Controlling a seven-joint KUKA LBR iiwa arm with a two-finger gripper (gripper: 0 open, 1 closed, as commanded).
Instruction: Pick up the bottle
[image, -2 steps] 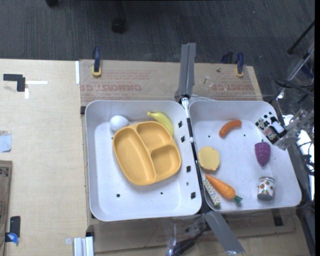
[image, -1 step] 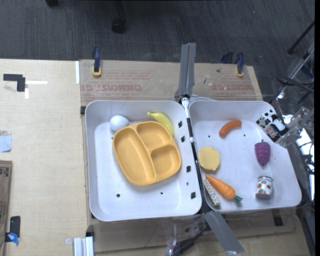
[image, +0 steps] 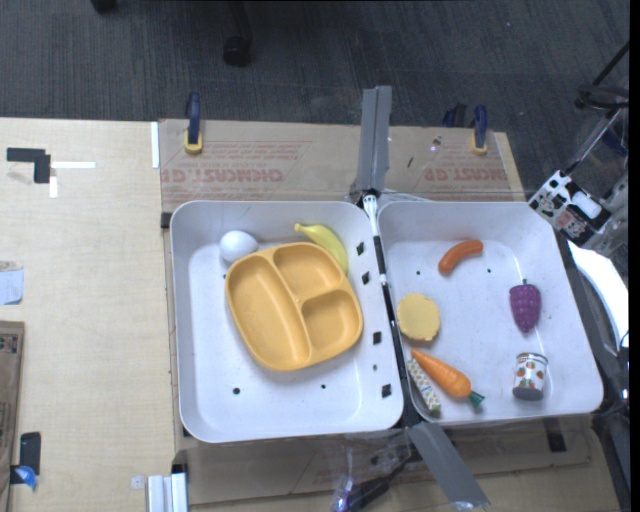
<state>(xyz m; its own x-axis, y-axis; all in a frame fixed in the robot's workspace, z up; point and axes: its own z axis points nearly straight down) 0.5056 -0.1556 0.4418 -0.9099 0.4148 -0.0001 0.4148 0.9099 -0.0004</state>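
A dark grey carpeted floor (image: 300, 60) fills the top of the frame, with a black chair base (image: 238, 48) showing at top centre. Below it lies the pale wooden tabletop (image: 80, 300), with a brown cardboard sheet (image: 280, 165) held by two blue clamps (image: 192, 125) at upper centre under even, soft light.

What looks like part of the arm (image: 600, 200) sits at the far right edge, blurred.
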